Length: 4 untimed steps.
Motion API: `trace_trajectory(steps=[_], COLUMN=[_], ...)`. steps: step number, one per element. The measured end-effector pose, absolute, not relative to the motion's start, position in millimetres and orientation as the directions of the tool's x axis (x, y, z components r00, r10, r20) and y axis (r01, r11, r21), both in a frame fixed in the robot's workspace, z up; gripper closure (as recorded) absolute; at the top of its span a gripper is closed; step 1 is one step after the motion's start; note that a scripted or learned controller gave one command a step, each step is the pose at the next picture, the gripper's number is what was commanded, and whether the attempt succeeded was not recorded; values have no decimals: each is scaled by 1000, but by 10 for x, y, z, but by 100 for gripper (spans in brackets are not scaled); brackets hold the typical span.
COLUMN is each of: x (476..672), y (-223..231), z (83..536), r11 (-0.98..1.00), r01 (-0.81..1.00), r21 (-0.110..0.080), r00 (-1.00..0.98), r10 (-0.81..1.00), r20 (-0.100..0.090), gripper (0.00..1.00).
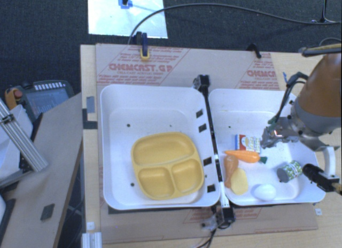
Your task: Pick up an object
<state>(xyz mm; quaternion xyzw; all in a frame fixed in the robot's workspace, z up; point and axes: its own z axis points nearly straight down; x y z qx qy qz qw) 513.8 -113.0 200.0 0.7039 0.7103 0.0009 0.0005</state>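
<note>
On the bench, two white bins above dark carpet.

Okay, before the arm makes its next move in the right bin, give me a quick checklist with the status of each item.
1. Objects within reach in the right bin: ok. The carrot, small carton, yellow piece, white egg and green object all lie there.
2. End effector above the right bin: ok, close to the carton and carrot.
3. Object held: cannot tell.
4. Target separated from neighbours: not ok. The carrot lies against the carton and over an orange piece.
5. Yellow divided tray out of the way: ok, it sits in the left bin.
</note>
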Motion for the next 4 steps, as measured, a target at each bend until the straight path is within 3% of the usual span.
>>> trace_trajectory(steps=[4], x=[5629], y=[1014], z=[2117], r11=[10], r01=[1000], r21=[3], r00=[-10], r10=[1000], r20=[2], gripper=[100])
